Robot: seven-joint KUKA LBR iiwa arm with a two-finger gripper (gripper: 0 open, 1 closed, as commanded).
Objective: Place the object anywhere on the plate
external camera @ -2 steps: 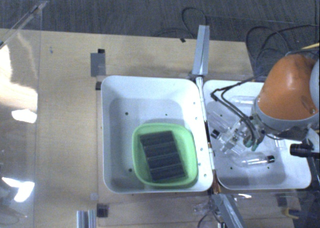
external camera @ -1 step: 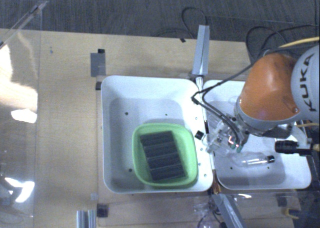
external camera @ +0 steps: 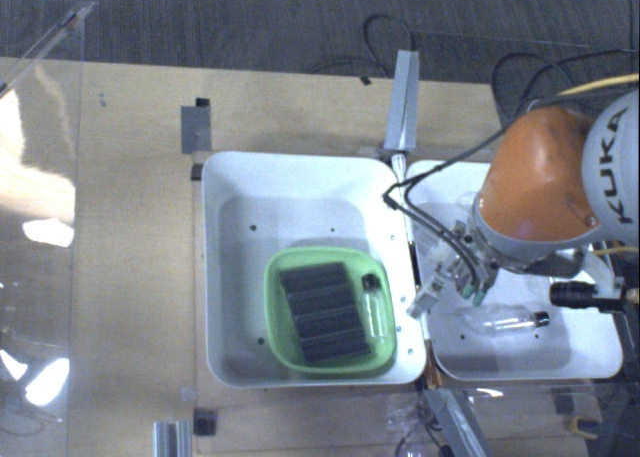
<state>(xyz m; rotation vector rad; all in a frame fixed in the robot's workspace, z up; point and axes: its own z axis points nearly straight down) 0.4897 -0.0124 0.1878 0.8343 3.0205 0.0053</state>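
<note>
Camera view: arm (external camera: pixel 545 190) reaches in from the right, claw (external camera: pixel 455 285) low over the right bin (external camera: pixel 600 350); whether it is clenched I cannot tell. A clear pen-like object (external camera: pixel 510 322) lies in that bin. Green plate (external camera: pixel 330 310) with a dark ribbed block (external camera: pixel 322 312) sits in the left bin (external camera: pixel 230 245).

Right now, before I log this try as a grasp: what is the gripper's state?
Gripper: over the right bin, near its left edge; open or shut cannot be told, and nothing seen held.
</note>
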